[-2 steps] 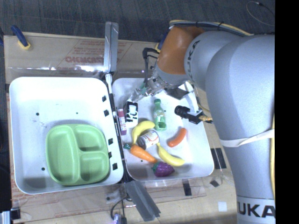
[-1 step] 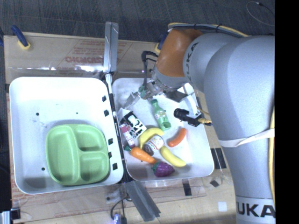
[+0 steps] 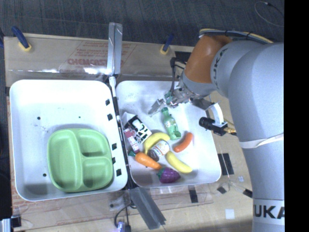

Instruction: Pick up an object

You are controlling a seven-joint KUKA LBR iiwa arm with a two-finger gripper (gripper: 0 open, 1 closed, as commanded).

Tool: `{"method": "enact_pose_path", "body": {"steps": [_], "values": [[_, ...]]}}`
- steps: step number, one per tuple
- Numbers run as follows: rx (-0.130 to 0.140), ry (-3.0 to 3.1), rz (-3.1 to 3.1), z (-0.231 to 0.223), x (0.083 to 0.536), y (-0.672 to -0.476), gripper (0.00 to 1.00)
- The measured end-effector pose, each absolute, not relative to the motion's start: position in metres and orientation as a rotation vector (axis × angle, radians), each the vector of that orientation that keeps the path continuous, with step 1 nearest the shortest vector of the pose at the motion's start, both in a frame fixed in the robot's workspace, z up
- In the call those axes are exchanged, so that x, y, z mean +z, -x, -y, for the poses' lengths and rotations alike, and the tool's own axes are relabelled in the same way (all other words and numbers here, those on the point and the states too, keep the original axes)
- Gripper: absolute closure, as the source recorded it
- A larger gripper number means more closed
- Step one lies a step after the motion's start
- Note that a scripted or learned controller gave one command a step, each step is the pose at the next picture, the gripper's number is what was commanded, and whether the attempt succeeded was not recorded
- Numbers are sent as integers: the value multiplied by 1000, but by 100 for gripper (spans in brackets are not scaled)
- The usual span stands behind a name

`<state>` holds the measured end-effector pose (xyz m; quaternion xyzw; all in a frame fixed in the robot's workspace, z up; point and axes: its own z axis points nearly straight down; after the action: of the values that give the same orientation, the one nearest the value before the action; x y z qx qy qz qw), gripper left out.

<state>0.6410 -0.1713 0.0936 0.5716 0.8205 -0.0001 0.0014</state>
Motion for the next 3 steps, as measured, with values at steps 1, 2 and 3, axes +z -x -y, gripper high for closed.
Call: {"method": "enact_pose_path", "body": {"steps": [1,2,3], "values": [[0,-1794,-2576,171,94,-641,0],[-1,-1899,-2502,128,129,-657,0],[-2,-1612,-2698,172,92,-625,0]]}}
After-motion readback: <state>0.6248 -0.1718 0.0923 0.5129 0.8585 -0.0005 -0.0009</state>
